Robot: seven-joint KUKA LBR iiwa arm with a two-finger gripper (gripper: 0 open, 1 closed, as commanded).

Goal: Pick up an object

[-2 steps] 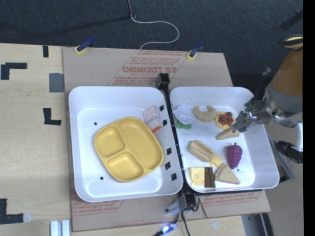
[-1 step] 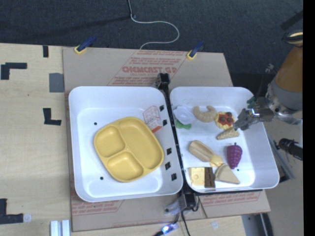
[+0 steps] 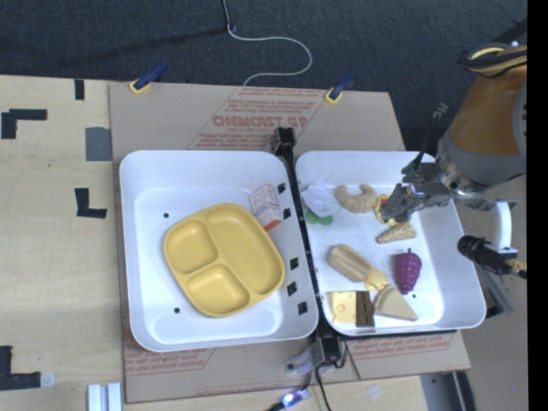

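Note:
My gripper hangs low over the upper right part of the right bin. Directly below and touching its tip in the image lies a small tan piece. A curved tan pastry shape sits just left of the gripper. Further toward the front are a purple grape bunch, a tan bread roll, a tan wedge and a yellow and brown block. The gripper's dark body hides how it meets the small piece.
A white and green item lies at the right bin's left wall. The left bin holds a yellow divided plate and a small red and white packet. A black fixture sticks out past the right bin's right rim.

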